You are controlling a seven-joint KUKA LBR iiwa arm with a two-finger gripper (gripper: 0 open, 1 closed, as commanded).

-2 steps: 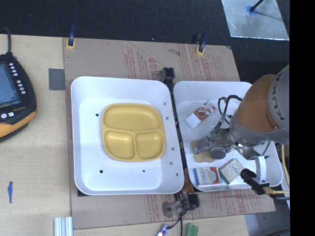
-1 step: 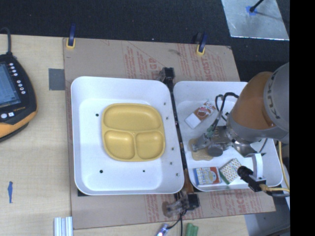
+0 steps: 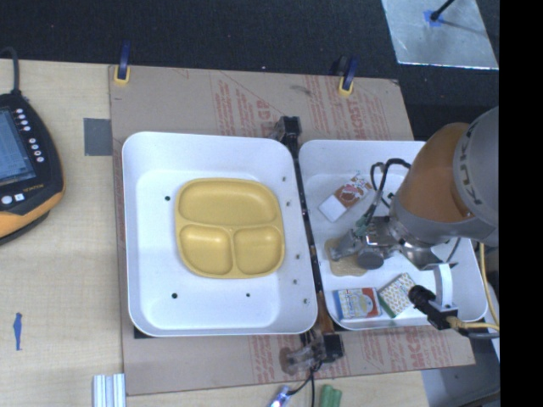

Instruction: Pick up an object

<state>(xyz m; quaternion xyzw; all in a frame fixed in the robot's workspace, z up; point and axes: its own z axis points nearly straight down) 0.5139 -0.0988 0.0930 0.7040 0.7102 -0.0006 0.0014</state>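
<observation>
From my seat the gripper sits low in the right bin, at that bin's left-middle, and right below it lies a flat tan object, touching or just under the metal parts. I cannot tell how the pincer stands, since the wrist hardware crowds over it, and I see nothing plainly between its tips. Just up and left of it lies a small white packet with a red-brown label, tilted. Along the bin's near edge rest a white box with a red and blue print and, just beside it, a small checkered packet (the print on both is too small for me to read). The arm comes in from the right, its orange band broad above the grey wrist, and it covers much of the right bin's far side.

The left bin holds a yellow three-compartment tray, lying flat near its middle, well apart from the gripper.

Both bins rest on a brown cardboard sheet with faint red lettering, fastened at its far edge by two yellow clamps. The cardboard lies on a pale wooden bench. At the left edge an orange and black teach pendant is cut off by the frame. Beyond the bench the floor is dark carpet, with a grey square patch at upper right.
</observation>
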